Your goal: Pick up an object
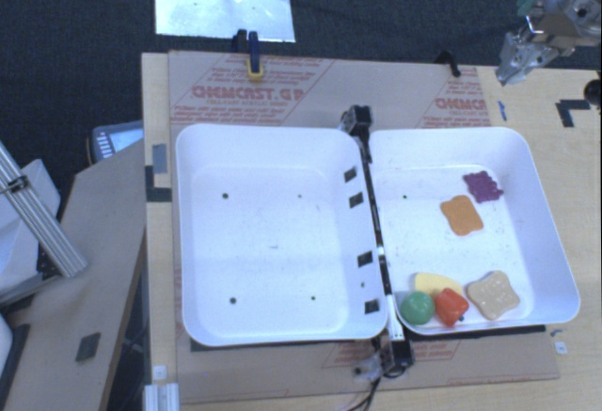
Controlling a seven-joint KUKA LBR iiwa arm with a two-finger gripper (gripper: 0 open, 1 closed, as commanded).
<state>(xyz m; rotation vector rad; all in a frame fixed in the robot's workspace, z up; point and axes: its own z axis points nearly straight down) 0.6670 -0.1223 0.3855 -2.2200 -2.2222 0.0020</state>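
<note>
Six toys: right bin [527, 155], most near its front edge.
Ball [417, 308]: round, light, may roll; pinch its sides.
Gripper [519, 61]: high, holds nothing; cannot tell.

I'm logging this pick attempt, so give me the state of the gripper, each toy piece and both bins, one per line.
gripper: raised beyond the right bin's far corner, carrying nothing
purple piece: lying flat, right bin
orange piece: lying flat, right bin
yellow piece: near edge, partly behind green ball
green ball: near corner
red piece: beside green ball
toast piece: lying flat
left bin: holds nothing
</note>
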